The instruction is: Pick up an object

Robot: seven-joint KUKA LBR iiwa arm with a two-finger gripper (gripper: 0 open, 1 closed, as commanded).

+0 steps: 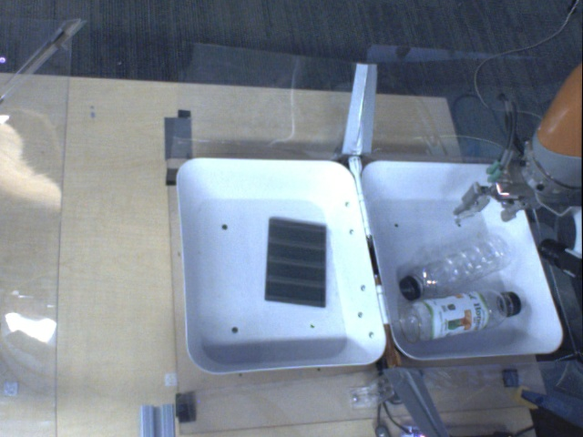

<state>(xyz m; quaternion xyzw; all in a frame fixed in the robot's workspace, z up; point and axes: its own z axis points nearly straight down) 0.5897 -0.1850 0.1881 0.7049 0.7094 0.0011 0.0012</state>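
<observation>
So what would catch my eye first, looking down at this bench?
Probably the dark ribbed panel lying flat in the middle of the left bin. Then two clear plastic bottles lying on their sides in the right bin, the nearer labelled bottle below the other, with the gripper poised above them.

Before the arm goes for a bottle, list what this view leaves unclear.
- End effector, camera view: small and blurred above the right white plastic bin; finger state unreadable.
- Grey arm with orange band: cut off by the frame's right edge.
- Clear ribbed plastic bottle with black cap: see-through against white, outline faint.
- Clear labelled bottle with black cap: label print too small to read.
- Dark ribbed rectangular block, left white bin: material unclear.
</observation>
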